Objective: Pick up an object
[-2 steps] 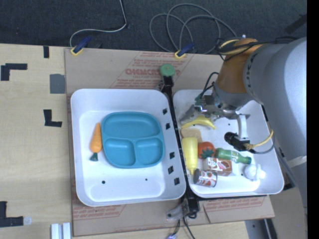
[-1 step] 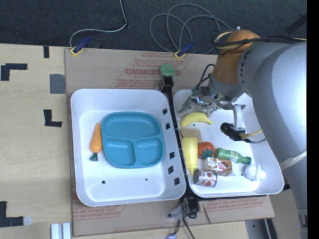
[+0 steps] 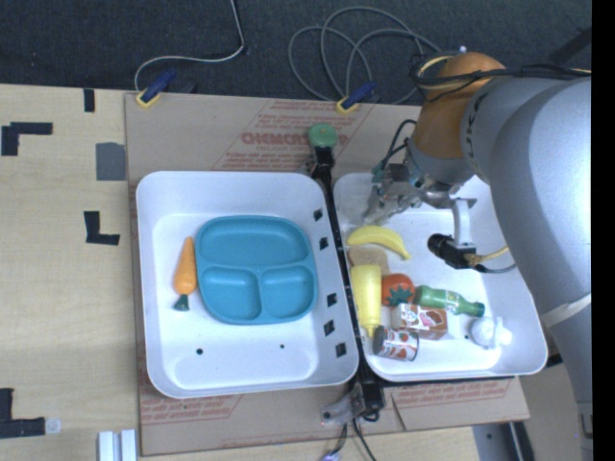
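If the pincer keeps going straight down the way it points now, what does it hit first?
Probably the bare white floor of the right bin, just beyond the curved yellow banana. The pincer hangs over that far-left corner, though depth is unclear.

Two white bins (image 3: 154,257) on brown cardboard (image 3: 269,137), grey cables (image 3: 327,41) on dark carpet (image 3: 96,17) behind

Light wood-grain bench (image 3: 58,286) fills left and lower part of view. Black angular markers (image 3: 26,134) on its surface at left, grey square patch (image 3: 110,159) beside them. Brown cardboard sheet (image 3: 231,133) with red print lies on bench. Dark carpeted floor (image 3: 86,17) across top. Thin white cable (image 3: 207,51) trails over carpet; grey cable loops (image 3: 360,46) coil nearby. Blue-and-yellow clamps (image 3: 157,87) grip cardboard's far edge. Light even, shadows soft.
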You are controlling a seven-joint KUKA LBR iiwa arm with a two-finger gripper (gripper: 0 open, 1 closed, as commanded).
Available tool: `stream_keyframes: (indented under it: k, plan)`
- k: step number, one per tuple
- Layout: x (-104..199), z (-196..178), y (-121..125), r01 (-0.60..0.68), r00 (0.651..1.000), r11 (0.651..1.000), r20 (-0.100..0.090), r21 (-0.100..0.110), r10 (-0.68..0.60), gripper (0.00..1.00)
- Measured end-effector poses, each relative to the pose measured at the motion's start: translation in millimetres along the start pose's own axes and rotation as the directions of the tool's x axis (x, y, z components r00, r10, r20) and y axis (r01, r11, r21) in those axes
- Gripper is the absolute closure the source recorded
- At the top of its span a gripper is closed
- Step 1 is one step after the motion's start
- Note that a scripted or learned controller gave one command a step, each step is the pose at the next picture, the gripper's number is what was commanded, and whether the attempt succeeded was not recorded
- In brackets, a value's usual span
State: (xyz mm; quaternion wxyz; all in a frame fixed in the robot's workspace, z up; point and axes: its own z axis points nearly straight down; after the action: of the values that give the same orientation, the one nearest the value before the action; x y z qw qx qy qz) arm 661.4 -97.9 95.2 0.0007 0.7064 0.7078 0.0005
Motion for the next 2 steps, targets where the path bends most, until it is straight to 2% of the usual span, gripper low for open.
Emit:
stream_keyframes:
  k: [1,2]
  plan:
    - [0.0,0.3,-0.1,0.0,1.0,1.0,0.0,0.0,0.0,0.0]
    - [-4.1,9.1,-36.5,-0.001,1.0,1.0,0.001,-0.001,0.001,0.0]
